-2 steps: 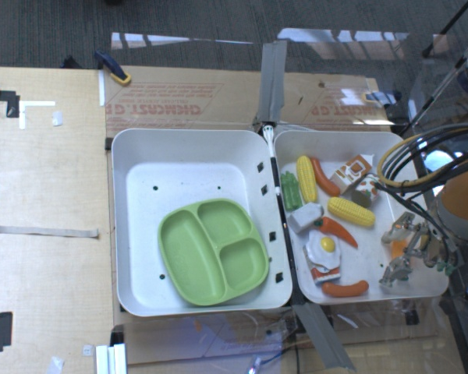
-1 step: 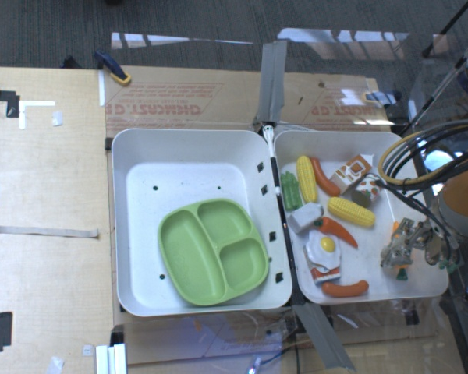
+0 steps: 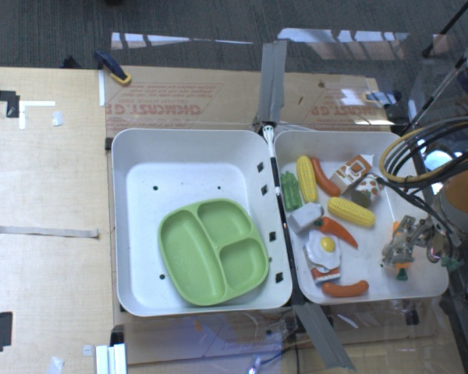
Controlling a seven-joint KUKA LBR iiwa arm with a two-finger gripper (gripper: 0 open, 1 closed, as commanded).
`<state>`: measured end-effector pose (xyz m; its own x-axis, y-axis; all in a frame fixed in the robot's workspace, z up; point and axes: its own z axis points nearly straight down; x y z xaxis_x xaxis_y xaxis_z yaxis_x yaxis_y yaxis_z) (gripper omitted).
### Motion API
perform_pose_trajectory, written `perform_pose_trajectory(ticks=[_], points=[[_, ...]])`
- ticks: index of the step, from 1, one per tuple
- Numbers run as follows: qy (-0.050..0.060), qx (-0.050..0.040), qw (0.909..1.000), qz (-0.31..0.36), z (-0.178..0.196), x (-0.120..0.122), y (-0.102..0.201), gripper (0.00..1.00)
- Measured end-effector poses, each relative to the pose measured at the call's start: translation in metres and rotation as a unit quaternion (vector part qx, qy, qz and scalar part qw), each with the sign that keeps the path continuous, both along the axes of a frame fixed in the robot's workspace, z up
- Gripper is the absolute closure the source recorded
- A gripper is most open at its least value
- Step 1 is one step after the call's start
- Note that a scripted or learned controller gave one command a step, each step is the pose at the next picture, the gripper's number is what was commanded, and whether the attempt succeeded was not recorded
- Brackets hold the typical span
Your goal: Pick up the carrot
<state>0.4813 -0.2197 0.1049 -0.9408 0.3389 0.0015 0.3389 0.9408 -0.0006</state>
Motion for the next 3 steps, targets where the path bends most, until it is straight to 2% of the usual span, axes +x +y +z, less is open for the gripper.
perform_pose_trajectory(ticks=[1, 2, 3], points=[[0.0, -0.0005, 1.0, 0.002, 0.0077, 0.0015, 0.0004, 1.0], [0.0, -0.0004, 1.0, 0.002, 0.0076, 0.0016, 0.0006, 0.0], [-0.001, -0.0008, 1.0, 0.003, 0.0153, 0.0031, 0.0007, 1.0]])
